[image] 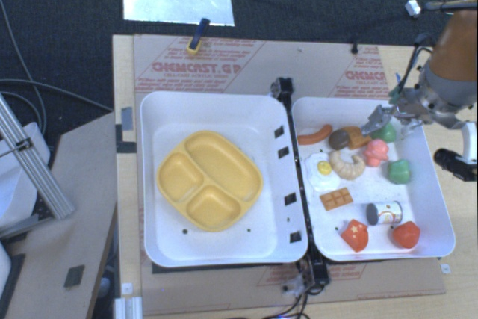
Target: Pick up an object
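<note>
My gripper (390, 118) hangs over the far part of the right bin (433, 183), coming in from the right edge. Its fingers stand a little apart and I see nothing between them. Just below it lie a green ball (387, 134), a brown piece (341, 137) with an orange bit beside it, and a pink toy (376, 152). Further down the bin are a sausage (314, 135), a fried egg (323, 169), a curled shrimp-like ring (348, 163), a green pepper (399, 171), a waffle (336, 199), a small can (384, 213), a strawberry (355, 235) and a red tomato (405, 234).
The left bin (164, 116) holds a yellow divided plate (209, 180). Black clips (287, 153) run along the seam between the bins. The arm's orange band (457, 48) and grey wrist fill the upper right. A blue-and-yellow tool (198, 36) lies on the board behind the bins.
</note>
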Action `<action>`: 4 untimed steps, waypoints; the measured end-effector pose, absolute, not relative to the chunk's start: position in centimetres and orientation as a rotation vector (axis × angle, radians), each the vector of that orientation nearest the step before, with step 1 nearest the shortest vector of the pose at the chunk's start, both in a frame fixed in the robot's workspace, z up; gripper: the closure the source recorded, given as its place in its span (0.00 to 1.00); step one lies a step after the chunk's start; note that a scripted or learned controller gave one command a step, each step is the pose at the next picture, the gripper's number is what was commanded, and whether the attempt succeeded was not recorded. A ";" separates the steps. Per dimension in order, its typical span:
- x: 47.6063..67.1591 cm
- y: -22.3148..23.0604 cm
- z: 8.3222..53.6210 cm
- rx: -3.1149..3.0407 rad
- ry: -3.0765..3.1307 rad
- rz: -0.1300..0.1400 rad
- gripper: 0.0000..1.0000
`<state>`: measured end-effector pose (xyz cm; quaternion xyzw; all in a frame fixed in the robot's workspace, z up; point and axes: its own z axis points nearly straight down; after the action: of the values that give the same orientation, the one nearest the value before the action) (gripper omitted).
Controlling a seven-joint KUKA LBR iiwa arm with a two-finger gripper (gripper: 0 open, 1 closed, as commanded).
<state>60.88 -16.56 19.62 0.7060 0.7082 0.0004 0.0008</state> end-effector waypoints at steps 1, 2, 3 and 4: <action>63.0 -19.6 8.3 2.222 2.220 0.008 0.00; 63.3 -19.7 10.3 2.209 2.217 0.011 1.00; 63.3 -19.7 10.2 2.209 2.219 0.009 0.00; 61.2 -18.7 8.4 2.222 2.223 -0.001 0.00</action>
<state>61.24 -18.71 8.38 0.7069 0.7073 -0.0003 -0.0007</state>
